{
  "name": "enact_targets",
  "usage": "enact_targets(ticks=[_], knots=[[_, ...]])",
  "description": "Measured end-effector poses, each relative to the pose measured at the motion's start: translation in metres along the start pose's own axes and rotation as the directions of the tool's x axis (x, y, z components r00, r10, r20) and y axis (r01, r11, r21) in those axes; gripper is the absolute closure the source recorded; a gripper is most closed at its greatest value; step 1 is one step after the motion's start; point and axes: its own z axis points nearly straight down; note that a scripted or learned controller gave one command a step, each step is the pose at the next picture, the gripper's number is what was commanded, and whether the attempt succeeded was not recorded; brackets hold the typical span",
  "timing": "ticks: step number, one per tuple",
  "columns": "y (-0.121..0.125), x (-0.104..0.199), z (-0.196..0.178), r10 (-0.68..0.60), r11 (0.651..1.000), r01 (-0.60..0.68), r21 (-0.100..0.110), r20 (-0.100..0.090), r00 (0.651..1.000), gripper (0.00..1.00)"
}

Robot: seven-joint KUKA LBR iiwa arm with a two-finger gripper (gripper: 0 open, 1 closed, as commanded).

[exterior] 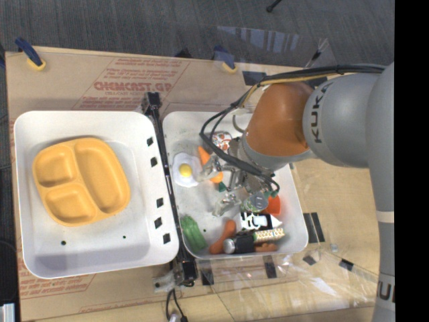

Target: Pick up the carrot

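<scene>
The right bin [175,134] holds a jumble of toy food. An elongated orange piece that looks like the carrot [222,238] lies near the bin's front wall, between a green vegetable [191,230] and a dark cylinder [238,245]. A second, shorter orange piece [205,157] sits further back, beside a fried egg [184,171]. My gripper [230,194] hangs low over the middle of this bin, just behind the long orange piece and apart from it. The wrist and its cables hide the items under it.
A yellow divided plate [80,180] lies in the left bin [40,257]. A red piece [274,204], a black-and-white item [258,221] and a small printed box [269,234] crowd the right bin's front right corner. A black clip [153,102] sits where the bins meet.
</scene>
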Motion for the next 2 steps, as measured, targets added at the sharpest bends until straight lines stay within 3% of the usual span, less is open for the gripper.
enact_targets(ticks=[1, 2], knots=[[-0.001, -0.006, -0.018, -0.009, 1.0, 0.009, 0.009, 0.016, 1.0, 1.0], [-0.011, -0.09, -0.001, 0.348, 0.937, -0.348, 0.003, 0.02, 0.937, 1.0]])
